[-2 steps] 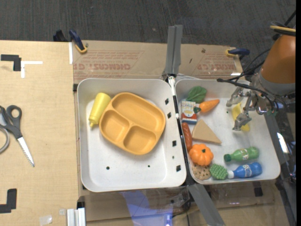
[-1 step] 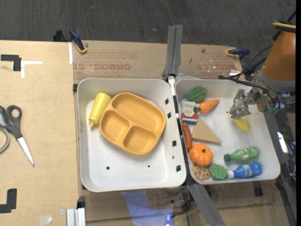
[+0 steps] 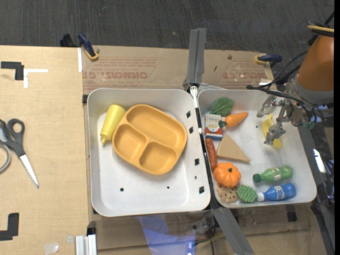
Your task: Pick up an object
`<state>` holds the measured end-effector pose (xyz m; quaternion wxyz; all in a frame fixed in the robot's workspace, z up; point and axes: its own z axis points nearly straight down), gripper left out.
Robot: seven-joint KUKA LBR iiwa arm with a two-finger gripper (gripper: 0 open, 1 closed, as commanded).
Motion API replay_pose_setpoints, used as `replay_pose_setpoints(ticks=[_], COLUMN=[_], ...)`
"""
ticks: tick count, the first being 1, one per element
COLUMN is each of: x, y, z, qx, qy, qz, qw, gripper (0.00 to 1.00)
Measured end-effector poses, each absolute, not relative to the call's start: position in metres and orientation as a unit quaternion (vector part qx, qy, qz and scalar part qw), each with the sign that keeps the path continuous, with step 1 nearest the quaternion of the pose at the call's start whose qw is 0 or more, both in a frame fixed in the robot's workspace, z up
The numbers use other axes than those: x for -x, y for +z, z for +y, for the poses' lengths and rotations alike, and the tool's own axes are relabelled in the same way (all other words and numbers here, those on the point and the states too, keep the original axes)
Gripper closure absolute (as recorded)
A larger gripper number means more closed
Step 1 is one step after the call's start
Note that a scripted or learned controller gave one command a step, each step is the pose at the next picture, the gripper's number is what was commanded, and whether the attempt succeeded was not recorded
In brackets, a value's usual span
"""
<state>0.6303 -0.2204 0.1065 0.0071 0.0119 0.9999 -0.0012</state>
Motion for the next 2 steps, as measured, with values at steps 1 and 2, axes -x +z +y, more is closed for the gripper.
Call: replay_pose_setpoints(ticks=[1,2], x=[-0.606,-0.619], y=[0.092,0.093], z=[-0.22,-0.145], qx=[-0.095,-0.226], qy=[0.0002,0.0002], qz=[0.996,0.974], qw=[0.001,0.001], gripper=[0.0,0.0])
